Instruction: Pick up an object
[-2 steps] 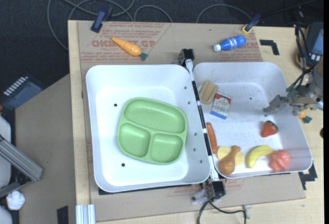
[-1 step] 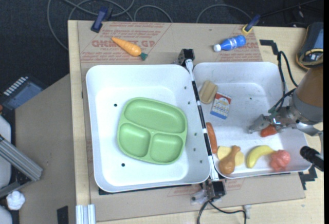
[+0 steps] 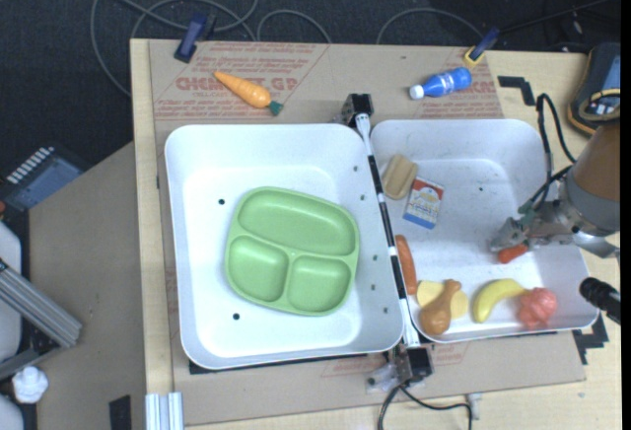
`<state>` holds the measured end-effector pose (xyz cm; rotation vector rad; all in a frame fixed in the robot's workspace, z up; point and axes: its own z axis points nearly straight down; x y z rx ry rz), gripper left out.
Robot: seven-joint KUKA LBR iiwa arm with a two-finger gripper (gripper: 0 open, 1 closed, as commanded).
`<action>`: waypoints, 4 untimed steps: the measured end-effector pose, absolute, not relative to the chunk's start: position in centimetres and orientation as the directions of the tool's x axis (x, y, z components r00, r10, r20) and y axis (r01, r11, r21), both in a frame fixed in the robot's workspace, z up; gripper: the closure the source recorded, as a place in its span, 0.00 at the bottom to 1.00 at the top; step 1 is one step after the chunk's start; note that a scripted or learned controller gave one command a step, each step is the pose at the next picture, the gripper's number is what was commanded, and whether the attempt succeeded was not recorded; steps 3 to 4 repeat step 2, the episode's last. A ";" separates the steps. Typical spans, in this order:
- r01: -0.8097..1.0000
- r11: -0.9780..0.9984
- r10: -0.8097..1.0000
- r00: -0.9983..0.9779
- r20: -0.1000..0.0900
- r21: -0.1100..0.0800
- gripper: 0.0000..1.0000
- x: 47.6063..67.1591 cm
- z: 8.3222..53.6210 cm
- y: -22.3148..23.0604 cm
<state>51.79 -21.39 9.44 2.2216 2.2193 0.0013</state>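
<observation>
Grey arm's gripper (image 3: pixel 515 243) sits low in the right bin (image 3: pixel 463 137), above the banana (image 3: pixel 496 298); finger state unclear, can't tell any hold.

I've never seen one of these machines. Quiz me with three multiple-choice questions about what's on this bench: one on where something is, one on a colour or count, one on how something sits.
1. Where is the carrot?
A. in the left bin
B. on the bench behind the left bin
C. on the tray

2. What colour is the tray?
A. green
B. red
C. blue

3. How does the bottle sit?
A. upright
B. lying on its side
C. upside down in a bin

Answers:
1 B: it lies on the cardboard beyond the left bin's far rim.
2 A: it is pale green against the white bin.
3 B: its length runs flat along the bench.
</observation>
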 end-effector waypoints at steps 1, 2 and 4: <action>1.000 0.002 1.000 -0.002 0.000 0.004 1.00 58.9 25.4 -12.6; 1.000 0.002 1.000 -0.002 0.002 -0.002 1.00 60.9 22.8 -6.2; 1.000 0.002 1.000 -0.002 0.002 -0.002 1.00 60.9 22.8 -6.2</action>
